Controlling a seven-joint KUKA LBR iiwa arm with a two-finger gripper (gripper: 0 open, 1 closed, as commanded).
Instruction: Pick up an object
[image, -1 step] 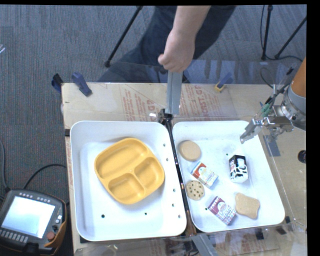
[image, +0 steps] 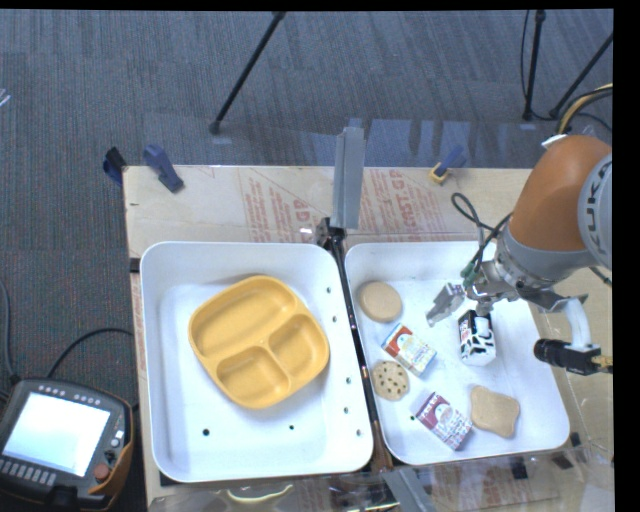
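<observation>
We see the KUKA arm's end effector (image: 462, 300) hovering low over the right bin (image: 545, 440), its fingers spread apart and grasping nothing. Just beside it stands a small cow-patterned carton (image: 478, 338), the nearest candidate. Around lie a round cracker (image: 380, 301), a chocolate-chip cookie (image: 390, 380), two small red-and-white packets (image: 409, 349) (image: 442, 419) and a slice of toast (image: 495, 411). The yellow divided plate (image: 259, 340) sits alone in the left bin (image: 165, 300). We judge the pick not yet made: approach appears done; closing and lifting remain.
</observation>
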